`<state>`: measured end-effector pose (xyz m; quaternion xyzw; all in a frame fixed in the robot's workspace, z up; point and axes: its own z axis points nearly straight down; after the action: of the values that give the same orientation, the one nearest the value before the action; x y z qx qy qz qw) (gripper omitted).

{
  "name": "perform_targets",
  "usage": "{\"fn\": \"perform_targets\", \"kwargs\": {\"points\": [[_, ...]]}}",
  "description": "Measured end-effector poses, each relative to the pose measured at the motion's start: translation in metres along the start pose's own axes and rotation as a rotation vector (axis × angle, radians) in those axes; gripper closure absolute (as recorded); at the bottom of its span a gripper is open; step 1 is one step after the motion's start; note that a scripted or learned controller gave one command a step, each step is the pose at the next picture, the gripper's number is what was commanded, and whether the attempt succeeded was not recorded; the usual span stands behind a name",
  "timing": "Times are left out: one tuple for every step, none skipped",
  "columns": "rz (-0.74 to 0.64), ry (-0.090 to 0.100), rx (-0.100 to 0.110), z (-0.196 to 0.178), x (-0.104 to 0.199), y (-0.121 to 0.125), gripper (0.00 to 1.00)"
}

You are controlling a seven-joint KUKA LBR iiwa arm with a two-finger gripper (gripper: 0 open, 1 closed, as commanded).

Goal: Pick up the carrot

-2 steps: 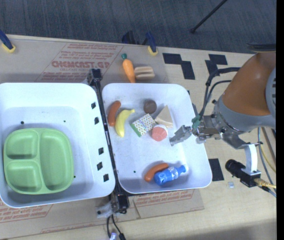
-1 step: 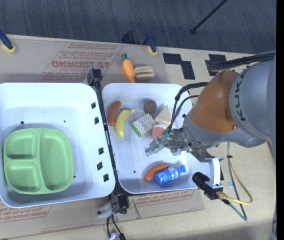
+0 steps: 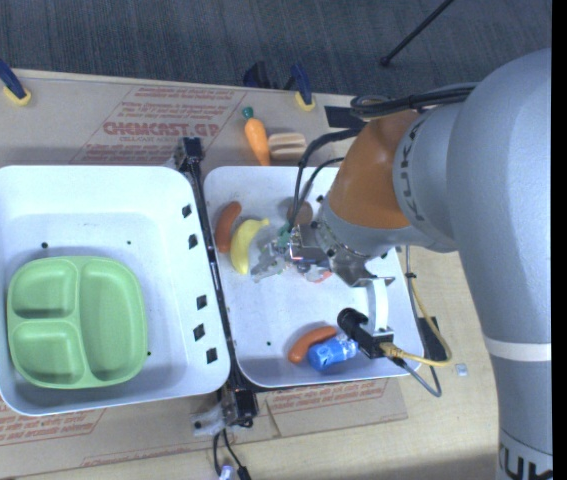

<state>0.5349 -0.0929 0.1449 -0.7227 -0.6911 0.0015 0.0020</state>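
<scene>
While the gripper (image 3: 281, 251) hangs low in the right bin (image 3: 263, 358) beside a yellow banana (image 3: 244, 243), I cannot tell how its jaws stand. Well apart, outside the bin on the cardboard (image 3: 143, 123) past its far rim, lies the carrot (image 3: 255, 138): short, orange, tapered, green-tipped, touching a tan bun (image 3: 287, 147).

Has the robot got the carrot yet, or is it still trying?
Not yet. The carrot lies on the cardboard just beyond the right bin, next to a small tan item, with nothing touching it. The end effector is low inside that bin, by the banana and a sausage. Left to do: reach the carrot, grip it and lift.
</scene>
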Motion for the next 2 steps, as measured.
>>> {"fn": "perform_targets", "kwargs": {"points": [[0.135, 0.000, -0.001, -0.047, 0.023, 0.065, 0.00], [0.315, 0.000, -0.001, -0.047, 0.026, 0.120, 0.00]]}}
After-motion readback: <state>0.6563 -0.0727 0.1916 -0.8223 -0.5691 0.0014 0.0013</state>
